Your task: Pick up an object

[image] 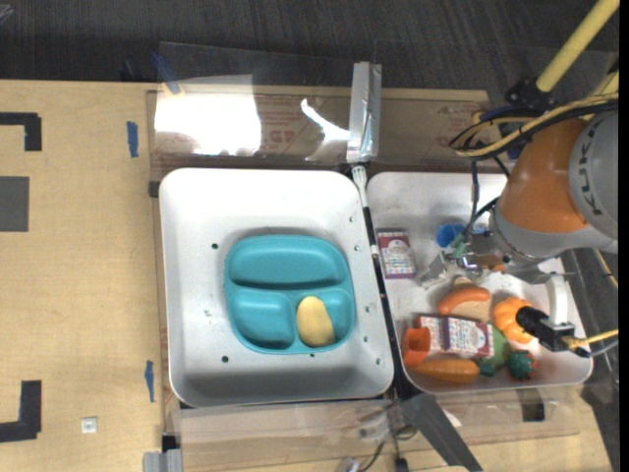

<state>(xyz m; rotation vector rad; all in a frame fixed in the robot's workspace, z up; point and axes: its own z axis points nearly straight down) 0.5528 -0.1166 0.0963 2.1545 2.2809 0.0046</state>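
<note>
From the fixed camera above the bench, two shallow white bins are seen side by side, and the right bin (428, 197) is taken as the landmark. Against its left wall, the left bin (197, 214) holds a teal divided tray (280, 268), and a yellow potato-like piece (315, 321) is seen lying in the tray's lower right compartment.

Within the right bin, a small red-and-white packet (395, 254) is found near the left wall, and a blue piece (449, 234) lies a little nearer the middle. Along the bin's front wall a cluster of toy food is gathered: a box with a printed label (455, 335), a carrot-like piece (448, 369) just in front of it, and an orange round piece (511, 319) beside it.

The arm is seen over the bin's right half, and the gripper (470, 258) is placed low, between the blue piece and the cluster; whether it is apart or together cannot be told, and nothing is seen held.

The toy pieces are judged light, stiff and rather slick. The packet, lying apart from the rest, is judged easiest to take, across its narrow sides
</note>
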